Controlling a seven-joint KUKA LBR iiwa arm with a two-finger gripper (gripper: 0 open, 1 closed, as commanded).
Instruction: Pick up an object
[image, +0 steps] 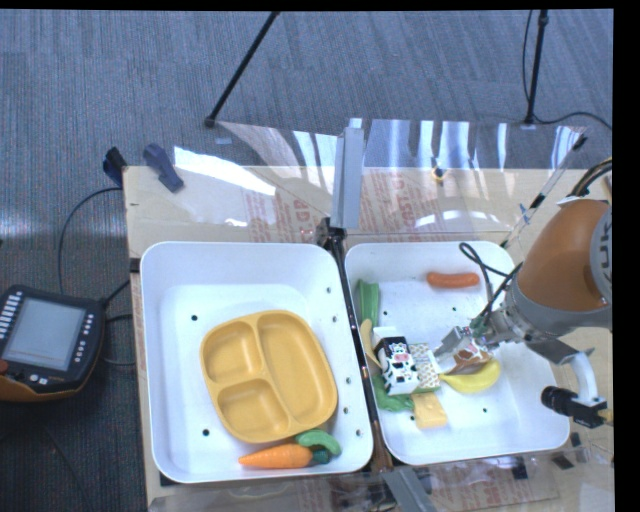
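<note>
Two white bins sit side by side on the desk. In the camera view, the gripper (462, 345) hangs low in the right bin (540, 425), just at twelve o'clock of a banana (476, 378); whether its fingers are wide or narrow I cannot tell. A cow-print carton (399, 367) lies at nine o'clock. Best descend squarely over the banana's middle, clear of the carton, before closing.
</note>
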